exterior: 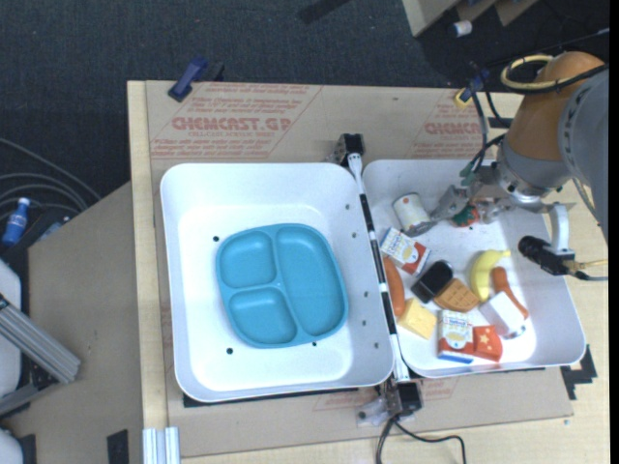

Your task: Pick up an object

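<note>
Gripper [471, 204] hangs low in right bin [566, 309], upper right of frame. Jaws: cannot tell if apart or together. White cup [409, 210] just left of it, toys piled below. Best pick cup, drop straight, squeeze gently, lift slow.

One fixed camera looks down at a slant on the whole bench [290, 114], taking in both white bins [184, 259].

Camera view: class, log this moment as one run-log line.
arm: over right bin | gripper: near white cup | blue tray: left bin
</note>
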Robot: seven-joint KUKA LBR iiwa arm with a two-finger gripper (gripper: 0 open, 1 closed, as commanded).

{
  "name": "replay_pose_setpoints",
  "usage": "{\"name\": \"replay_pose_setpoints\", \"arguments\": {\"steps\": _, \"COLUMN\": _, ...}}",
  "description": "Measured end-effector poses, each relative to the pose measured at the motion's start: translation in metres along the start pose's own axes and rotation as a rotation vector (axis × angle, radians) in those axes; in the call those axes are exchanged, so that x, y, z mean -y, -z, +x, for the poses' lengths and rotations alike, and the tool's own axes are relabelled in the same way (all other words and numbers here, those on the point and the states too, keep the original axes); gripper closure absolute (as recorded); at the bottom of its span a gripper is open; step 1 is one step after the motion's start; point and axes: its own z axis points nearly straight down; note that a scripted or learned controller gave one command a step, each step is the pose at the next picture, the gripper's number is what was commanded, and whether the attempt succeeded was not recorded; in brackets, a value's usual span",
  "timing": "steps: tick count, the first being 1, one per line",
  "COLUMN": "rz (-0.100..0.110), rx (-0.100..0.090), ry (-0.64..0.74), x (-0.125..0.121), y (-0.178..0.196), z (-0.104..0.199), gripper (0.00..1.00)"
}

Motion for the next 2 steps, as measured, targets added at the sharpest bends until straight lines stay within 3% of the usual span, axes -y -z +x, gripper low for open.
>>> {"name": "replay_pose_setpoints", "arguments": {"steps": 1, "rz": -0.005, "rx": 0.003, "ry": 0.002, "x": -0.0017, "y": 0.0124, "z": -0.0003, "gripper": 1.0}}
{"name": "replay_pose_setpoints", "arguments": {"steps": 2, "rz": -0.004, "rx": 0.003, "ry": 0.002, "x": -0.0017, "y": 0.0122, "z": -0.0002, "gripper": 0.0}}
